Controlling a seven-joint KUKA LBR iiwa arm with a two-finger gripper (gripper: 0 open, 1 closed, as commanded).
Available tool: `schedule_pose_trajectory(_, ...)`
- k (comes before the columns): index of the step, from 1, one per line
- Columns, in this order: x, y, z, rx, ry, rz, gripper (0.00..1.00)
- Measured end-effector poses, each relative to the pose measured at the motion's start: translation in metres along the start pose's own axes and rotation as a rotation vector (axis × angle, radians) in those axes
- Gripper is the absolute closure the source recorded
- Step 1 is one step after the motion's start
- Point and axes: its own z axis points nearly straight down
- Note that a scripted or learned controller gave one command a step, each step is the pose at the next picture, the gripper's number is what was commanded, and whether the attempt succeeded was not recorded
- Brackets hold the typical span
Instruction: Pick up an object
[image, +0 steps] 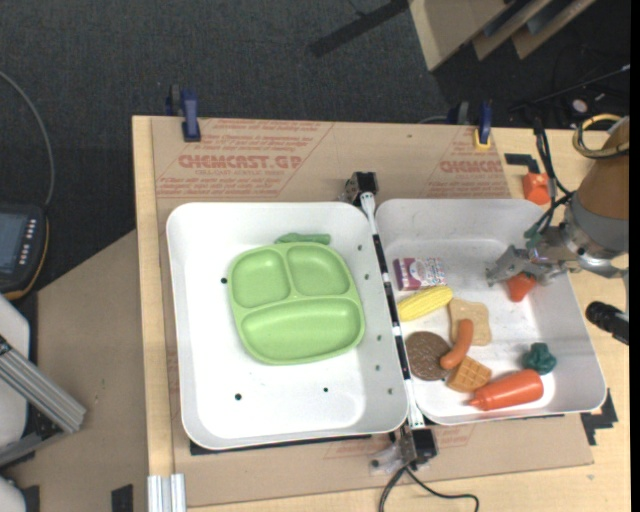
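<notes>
My gripper (517, 266) hangs over the upper right part of the right bin (455, 222), reaching in from the right. A small red-orange piece (520, 289) sits right under its tip; I cannot tell whether it is held or lying on the bin floor. Further toy food lies in the same bin: a purple and white packet (420, 272), a corn cob (424, 301), a tan cracker (472, 318), a sausage (458, 347), a brown cookie (426, 354), a waffle piece (468, 376), a carrot (510, 390) and a small dark green piece (541, 357).
The left bin (200, 260) holds a green divided plate (295, 303). Blue clamps (187, 110) (483, 120) grip the bench's far edge. The food crowds the lower half of the right bin, and its upper left floor is bare.
</notes>
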Motion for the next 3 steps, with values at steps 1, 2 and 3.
schedule_pose_trajectory(1, 0.001, -0.007, 0.001, -0.004, -0.002, -0.001, 0.00)
schedule_pose_trajectory(2, 0.003, 0.015, 0.030, -0.007, 0.007, -0.006, 0.00)
schedule_pose_trajectory(3, -0.001, 0.014, 0.018, -0.011, -0.002, -0.004, 1.00)
